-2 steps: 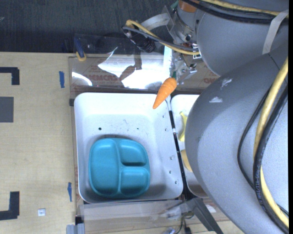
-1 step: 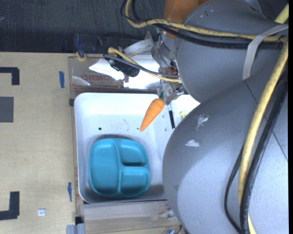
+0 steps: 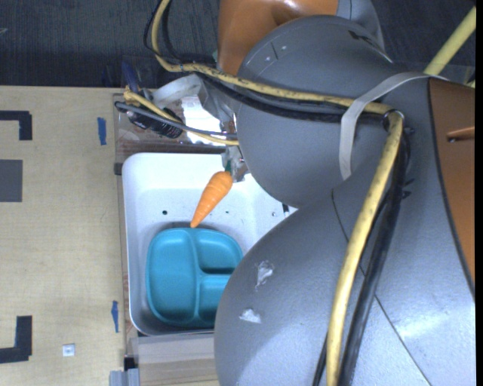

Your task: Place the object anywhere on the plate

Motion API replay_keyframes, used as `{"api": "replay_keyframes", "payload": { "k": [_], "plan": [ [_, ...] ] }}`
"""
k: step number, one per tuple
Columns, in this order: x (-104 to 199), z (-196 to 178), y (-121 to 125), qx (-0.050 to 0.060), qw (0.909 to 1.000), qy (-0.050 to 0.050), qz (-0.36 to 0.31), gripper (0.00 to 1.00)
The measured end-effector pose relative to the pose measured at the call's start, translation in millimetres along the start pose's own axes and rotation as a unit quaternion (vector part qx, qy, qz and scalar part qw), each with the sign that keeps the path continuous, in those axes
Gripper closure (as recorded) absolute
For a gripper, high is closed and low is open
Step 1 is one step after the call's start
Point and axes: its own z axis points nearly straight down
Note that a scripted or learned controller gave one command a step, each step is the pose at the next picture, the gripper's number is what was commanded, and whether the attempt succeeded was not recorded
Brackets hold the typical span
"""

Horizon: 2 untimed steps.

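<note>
the carrot [image 3: 211, 197] hangs at a slant in the white bin [image 3: 151, 175], thick end up at the gripper [image 3: 234, 167] and thin tip pointing down toward the near corner of the blue divided plate [image 3: 185, 275], likely because it was taken by its thick end. the claw pinches that end. the big grey arm [image 3: 339, 226] hides the plate's right side.

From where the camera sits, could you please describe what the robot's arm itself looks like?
The arm is made of large, rounded, glossy grey housings, with an orange section at the top of the view. A yellow cable runs along it beside a black one, and a flat grey strap loops over one housing. A small metallic claw sits at its end above the white bin.
</note>
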Motion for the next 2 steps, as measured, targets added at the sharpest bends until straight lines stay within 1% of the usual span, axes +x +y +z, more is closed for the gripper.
{"api": "replay_keyframes", "payload": {
  "k": [1, 2],
  "plan": [
    [0.4, -0.7, 3.6, -0.001, 1.0000, 0.000, 0.003, 0.00],
    [0.4, -0.7, 3.6, -0.001, 1.0000, 0.000, 0.003, 0.00]
  ]
}}
